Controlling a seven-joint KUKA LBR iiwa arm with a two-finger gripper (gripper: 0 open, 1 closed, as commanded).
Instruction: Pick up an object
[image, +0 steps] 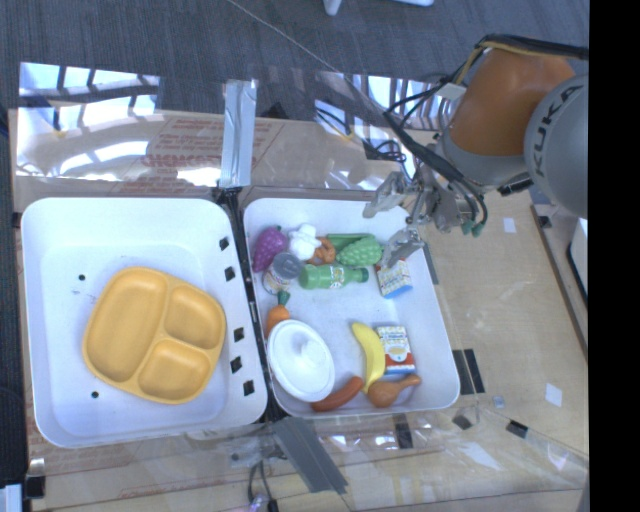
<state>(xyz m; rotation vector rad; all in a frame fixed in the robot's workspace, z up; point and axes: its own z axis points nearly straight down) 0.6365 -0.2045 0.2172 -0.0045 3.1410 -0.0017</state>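
— While you check the right bin (440, 330), where do you see the gripper (398, 222)?

— You'll find it over that bin's upper right corner, its two fingers spread apart with nothing between them. One finger (382, 197) sits near the bin's top rim; the other hangs just above a small blue-and-white carton (395, 281).

— And what can you pick from?

— Plenty (all in the right bin): a purple bunch of grapes (267, 247), a green bottle (332, 276) lying on its side, a white bowl (301, 360), a banana (368, 352), and a small orange-and-white box (396, 351) just beside the banana.

— What about the left bin (50, 240)?

— You have a yellow divided tray (152, 333) lying flat in it, well apart from the gripper.
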